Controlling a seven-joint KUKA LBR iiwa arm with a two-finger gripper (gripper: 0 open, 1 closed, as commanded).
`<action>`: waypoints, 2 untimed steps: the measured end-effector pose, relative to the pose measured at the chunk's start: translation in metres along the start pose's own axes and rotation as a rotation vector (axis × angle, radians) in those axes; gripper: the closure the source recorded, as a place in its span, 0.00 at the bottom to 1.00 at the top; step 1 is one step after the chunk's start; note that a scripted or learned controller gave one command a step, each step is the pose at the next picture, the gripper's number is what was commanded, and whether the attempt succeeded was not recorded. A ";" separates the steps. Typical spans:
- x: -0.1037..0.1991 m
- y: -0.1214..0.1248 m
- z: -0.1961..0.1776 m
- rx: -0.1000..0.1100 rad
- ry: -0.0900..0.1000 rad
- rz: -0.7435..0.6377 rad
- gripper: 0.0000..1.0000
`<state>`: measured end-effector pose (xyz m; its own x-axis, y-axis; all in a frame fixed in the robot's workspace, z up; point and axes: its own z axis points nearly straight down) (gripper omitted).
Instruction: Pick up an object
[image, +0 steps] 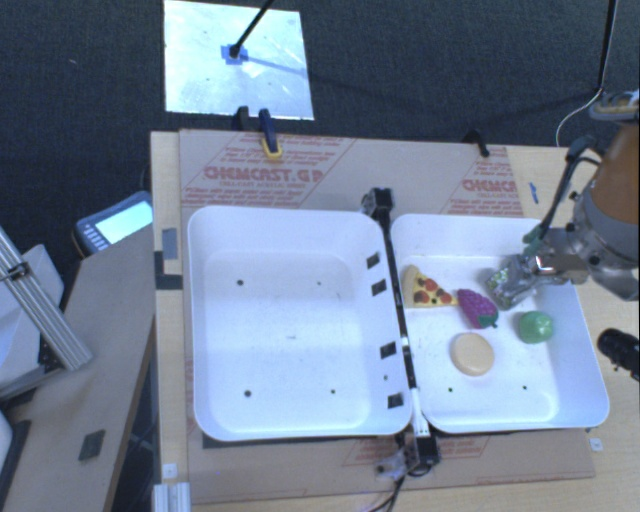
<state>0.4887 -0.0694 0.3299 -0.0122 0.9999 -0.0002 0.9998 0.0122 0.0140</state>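
— Where is the pincer (508, 284)?

— Low inside the right bin (570, 395), at the end of the grey arm (610, 225) reaching in from the right. It is a blur of metal; whether it is released or clenched I cannot tell.

— What lies nearest to it?

— A purple toy, like a bunch of grapes (478, 307), just below and left of the tip, close enough that I cannot say if they touch. It is knobbly, dark magenta, lying on the bin floor.

— And around that?

— A green rounded piece (536, 326) just below and right of the pincer, glossy, apart from the grapes. Left of the pincer, a toy pizza slice (427, 289), yellow with red dots, its tip pointing towards the grapes. Further below, a pale tan disc, like a bun or biscuit (472, 353), lying flat.

— Beyond the bin?

— The left bin (215, 235) sits well to the pincer's left, both on a brown board (330, 170) over the desk.
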 end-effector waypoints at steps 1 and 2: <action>0.086 0.000 -0.033 0.008 0.003 -0.002 1.00; 0.141 0.040 -0.032 0.009 0.001 0.003 1.00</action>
<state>0.5266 0.0722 0.3626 -0.0095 1.0000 0.0011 0.9999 0.0095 0.0048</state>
